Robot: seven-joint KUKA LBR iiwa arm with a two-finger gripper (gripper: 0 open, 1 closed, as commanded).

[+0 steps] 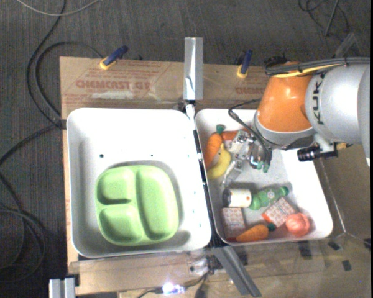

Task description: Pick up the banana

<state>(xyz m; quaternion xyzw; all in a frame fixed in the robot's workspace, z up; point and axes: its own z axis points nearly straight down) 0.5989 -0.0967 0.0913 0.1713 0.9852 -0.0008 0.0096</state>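
- Metal gripper (pixel 239 156) sits low in the right bin (pixel 317 185); whether its fingers are parted or closed cannot be told.
- Banana (pixel 220 164) lies just left of it, against the bin's left wall, beside a carrot (pixel 212 148).
- Advised: centre over the banana's curve, avoiding the carrot and the green bottle (pixel 256 198) below.
- Left bin (pixel 81 135) holds a green tray (pixel 137 202), not involved.

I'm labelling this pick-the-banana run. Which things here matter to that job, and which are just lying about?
For the job:
banana, at the right bin's left wall
claw, right beside it

Lying about:
carrots and
green bottle
red fruit
green divided tray, in the left bin
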